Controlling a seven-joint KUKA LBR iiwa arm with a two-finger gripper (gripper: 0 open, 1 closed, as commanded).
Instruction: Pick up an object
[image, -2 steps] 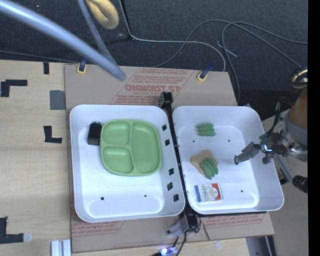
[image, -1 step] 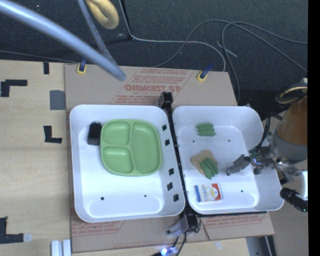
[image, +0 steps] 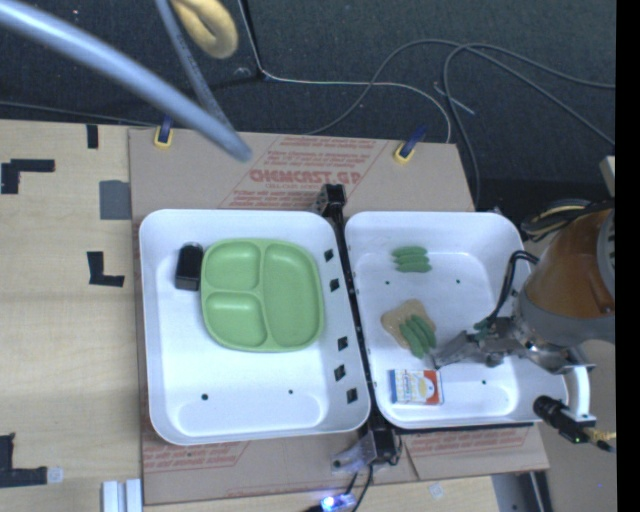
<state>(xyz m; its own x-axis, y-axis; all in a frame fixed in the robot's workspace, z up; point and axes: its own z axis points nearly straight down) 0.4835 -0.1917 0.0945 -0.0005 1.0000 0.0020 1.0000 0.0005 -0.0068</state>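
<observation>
Low in the right bin (image: 500, 235), the arm (image: 565, 290) reaches leftward, its claw (image: 440, 352) beside the green-and-tan toy (image: 410, 328); finger spread cannot be told. A card (image: 415, 386) lies just below, green pods (image: 411, 260) above, leaving bare floor between.

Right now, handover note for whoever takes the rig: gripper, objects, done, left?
Gripper: down in the right bin, tips by the tan and green item; nothing visibly held.
Right bin also has a small green piece near the back and a white card with red and blue print near the front.
Left bin: green divided plate with a small black object beside it.
Done: arm is down among the objects.
Left: grasp and lift one.
</observation>
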